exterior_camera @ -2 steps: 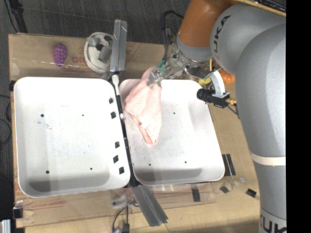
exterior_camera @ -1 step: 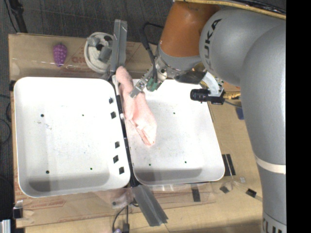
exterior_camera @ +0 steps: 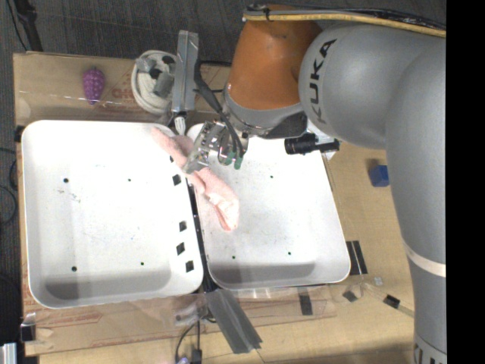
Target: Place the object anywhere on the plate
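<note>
1. The gripper (exterior_camera: 208, 149) sits low over the seam between the two bins, at the far end.
2. Pink cloth (exterior_camera: 214, 190) drapes from the left bin (exterior_camera: 91, 203) across the divider into the right bin (exterior_camera: 295, 218).
3. Fingers possibly pinching the cloth's upper part; I cannot tell.
4. Purple object (exterior_camera: 93, 84) rests on the bench, far left.

The arm (exterior_camera: 371, 89) is clad in smooth, rounded grey shells, and the letters KUKA are printed in black on the curve of one shell. A broad orange band (exterior_camera: 265, 59) is seen above the wrist, glossy and dome-like. A pale seam ring is marked low on the large grey segment. A small black fitting projects from the wrist. The gripper (exterior_camera: 214, 147) is built of bare metal parts, with thin coloured wires showing.
</note>
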{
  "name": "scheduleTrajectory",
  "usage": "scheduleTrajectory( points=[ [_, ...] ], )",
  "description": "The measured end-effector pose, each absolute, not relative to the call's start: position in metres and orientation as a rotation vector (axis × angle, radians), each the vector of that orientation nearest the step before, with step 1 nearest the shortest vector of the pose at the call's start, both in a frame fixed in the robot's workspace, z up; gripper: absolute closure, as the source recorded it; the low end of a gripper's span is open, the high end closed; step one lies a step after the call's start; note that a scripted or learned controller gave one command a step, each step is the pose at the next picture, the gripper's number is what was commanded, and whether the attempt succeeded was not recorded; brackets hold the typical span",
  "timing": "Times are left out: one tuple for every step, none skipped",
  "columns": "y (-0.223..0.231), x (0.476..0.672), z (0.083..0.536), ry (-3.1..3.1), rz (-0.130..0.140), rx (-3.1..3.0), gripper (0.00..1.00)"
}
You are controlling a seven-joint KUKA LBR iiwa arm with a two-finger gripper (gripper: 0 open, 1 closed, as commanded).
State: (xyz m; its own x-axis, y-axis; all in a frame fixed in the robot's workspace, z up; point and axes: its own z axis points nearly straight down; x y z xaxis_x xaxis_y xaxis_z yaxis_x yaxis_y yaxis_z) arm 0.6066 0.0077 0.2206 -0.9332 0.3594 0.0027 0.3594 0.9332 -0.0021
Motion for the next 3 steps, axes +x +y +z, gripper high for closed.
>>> scheduleTrajectory(
  points=[
    [0.041,0.574,0.223,-3.139,0.001,0.011,1.0],
    [0.087,0.548,0.216,-3.139,0.001,0.014,1.0],
    [0.132,0.523,0.224,-3.139,0.002,0.017,1.0]
  ],
)
